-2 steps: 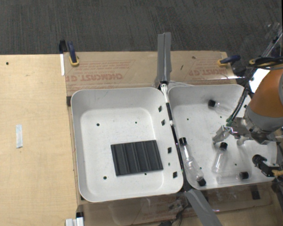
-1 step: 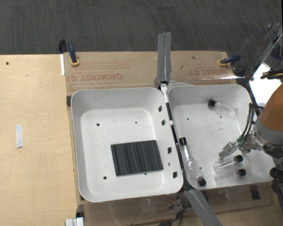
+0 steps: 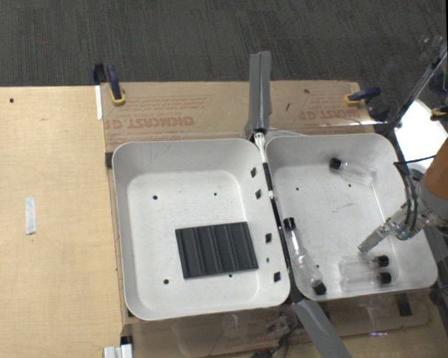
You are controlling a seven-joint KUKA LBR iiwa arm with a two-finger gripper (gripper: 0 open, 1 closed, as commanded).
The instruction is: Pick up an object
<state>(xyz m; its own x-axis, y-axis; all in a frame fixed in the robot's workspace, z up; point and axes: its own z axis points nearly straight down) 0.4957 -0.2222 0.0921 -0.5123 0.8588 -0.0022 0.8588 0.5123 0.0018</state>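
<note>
In the right bin (image 3: 322, 144) lie several clear plastic vials with black caps. One vial (image 3: 346, 169) rests near the far right corner. A long vial (image 3: 301, 256) lies along the left wall, with a cap at each end. Two more vials (image 3: 365, 272) lie side by side at the near right, caps pointing right. My gripper (image 3: 369, 244) reaches in from the right, low over the bin floor, just above and left of those two vials. Nothing shows in its grasp.
A dark ribbed rectangular pad (image 3: 216, 249) lies flat in the left bin (image 3: 137, 215). A grey divider post (image 3: 259, 91) rises between the bins at the far side. Clamps (image 3: 115, 86) hold the cardboard sheet behind the bins.
</note>
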